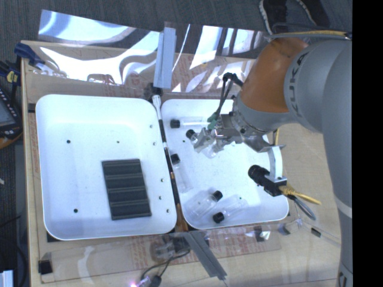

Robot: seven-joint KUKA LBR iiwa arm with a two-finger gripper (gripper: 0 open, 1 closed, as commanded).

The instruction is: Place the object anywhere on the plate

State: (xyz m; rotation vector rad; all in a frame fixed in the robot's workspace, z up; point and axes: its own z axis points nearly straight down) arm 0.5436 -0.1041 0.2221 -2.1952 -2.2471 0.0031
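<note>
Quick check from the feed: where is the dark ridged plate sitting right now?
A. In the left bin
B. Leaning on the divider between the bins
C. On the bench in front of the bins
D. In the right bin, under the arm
A: the dark ridged plate lies flat on the floor of the left bin, apart from the arm over the right bin.

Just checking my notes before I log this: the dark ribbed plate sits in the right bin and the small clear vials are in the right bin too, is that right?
Not quite. The dark ribbed plate lies in the left bin, as the camera view shows. The small clear vials are indeed in the right bin, near its front edge.
</note>
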